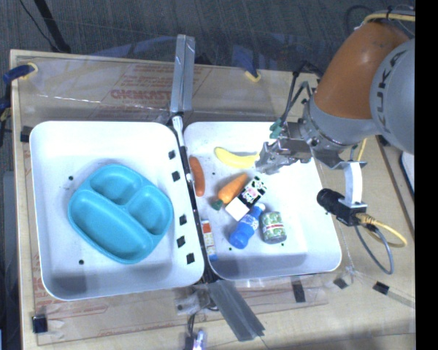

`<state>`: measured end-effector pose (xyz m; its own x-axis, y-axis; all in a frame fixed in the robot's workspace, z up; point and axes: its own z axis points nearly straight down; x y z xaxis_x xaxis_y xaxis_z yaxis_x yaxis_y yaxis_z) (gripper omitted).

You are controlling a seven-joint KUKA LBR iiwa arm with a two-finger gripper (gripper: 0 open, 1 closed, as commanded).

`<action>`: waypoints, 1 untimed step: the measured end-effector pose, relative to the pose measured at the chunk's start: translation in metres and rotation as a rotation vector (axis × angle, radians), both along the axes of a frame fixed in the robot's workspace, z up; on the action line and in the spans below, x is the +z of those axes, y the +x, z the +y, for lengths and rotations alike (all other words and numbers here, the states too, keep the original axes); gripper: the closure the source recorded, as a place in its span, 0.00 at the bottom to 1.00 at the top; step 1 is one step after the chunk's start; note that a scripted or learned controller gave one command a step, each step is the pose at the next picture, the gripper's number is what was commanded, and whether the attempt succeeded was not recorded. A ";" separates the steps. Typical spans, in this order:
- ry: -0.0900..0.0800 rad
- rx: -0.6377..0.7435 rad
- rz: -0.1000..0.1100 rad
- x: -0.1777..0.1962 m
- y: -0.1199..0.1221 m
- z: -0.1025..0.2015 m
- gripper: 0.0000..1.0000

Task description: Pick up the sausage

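Two white bins sit side by side on the desk (51, 86), and I have the arm (365, 71) reaching in from the right over the right bin (314, 224). The end effector (271, 159) hangs above that bin's upper middle, just right of the banana (230, 156) and above the black-and-white cow toy (254, 190). I can't tell from this angle how far its fingers are apart, and I see nothing between them.

The sausage (197, 175) lies flat in the right bin, close against its left wall next to the divider, long axis roughly up-down in the view. It's apart from the end effector, with the banana between them and slightly higher.

Other clutter in the right bin: a carrot (232, 188) tilted just right of the sausage, touching or nearly touching the cow toy; a white block (237, 209) below the carrot; a blue bottle (244, 230) below that; a small green can (273, 227) just right of the bottle.

The left bin (44, 159) holds a blue divided tray (120, 211) with three compartments, lying flat near the middle.
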<state>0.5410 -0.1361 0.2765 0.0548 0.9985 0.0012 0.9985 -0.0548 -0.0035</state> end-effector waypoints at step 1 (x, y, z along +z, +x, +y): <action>0.001 0.055 0.001 -0.017 0.010 0.008 1.00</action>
